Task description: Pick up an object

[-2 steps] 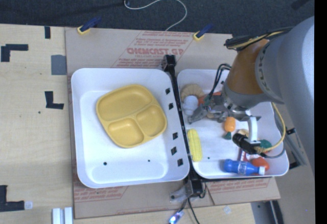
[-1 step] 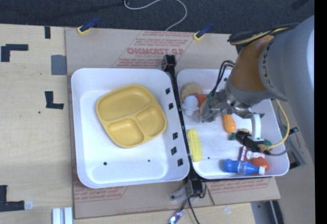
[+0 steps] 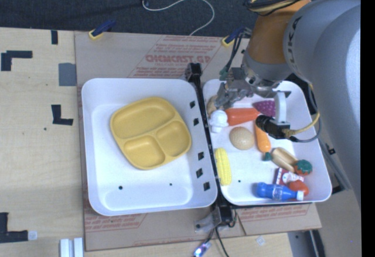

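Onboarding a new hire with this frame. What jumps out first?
Probably the yellow divided plate, lying alone in the left bin. Next, the grey arm with its orange band reaching in from the right, its gripper low over the far left corner of the right bin. That bin is crowded with toy food: a corn cob, an egg, a carrot and a blue bottle.

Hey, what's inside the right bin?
The right bin holds toy food: corn, carrot, egg, blue bottle. The end effector and arm cover its upper part.
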`<state>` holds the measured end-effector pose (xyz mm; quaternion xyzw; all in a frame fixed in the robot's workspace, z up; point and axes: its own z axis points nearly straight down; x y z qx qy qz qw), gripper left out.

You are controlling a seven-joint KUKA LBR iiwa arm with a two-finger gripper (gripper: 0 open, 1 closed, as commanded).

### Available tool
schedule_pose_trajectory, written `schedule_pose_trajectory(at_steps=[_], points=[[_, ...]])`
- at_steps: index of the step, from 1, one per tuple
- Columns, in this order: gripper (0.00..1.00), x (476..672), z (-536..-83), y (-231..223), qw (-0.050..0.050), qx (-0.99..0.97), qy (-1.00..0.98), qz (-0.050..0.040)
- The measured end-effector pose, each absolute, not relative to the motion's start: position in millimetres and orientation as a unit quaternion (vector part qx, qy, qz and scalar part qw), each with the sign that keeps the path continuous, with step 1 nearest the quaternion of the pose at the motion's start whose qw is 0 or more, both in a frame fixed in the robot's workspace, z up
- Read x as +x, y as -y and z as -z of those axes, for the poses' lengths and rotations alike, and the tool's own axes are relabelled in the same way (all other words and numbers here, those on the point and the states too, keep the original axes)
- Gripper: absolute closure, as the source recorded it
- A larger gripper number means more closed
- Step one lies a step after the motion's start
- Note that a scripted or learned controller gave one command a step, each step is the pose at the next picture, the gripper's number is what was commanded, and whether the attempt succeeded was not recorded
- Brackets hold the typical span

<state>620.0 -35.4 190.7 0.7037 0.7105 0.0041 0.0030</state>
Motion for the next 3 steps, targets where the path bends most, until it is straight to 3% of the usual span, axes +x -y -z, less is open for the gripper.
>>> schedule_pose_trajectory(at_steps=[2, 3], points=[[1.00, 616.4, -203.1, 39.3, -0.001, 0.705, -0.709, 0.0013], [1.00, 634.2, -182.8, -31.8, -0.001, 0.705, -0.709, 0.0003]])
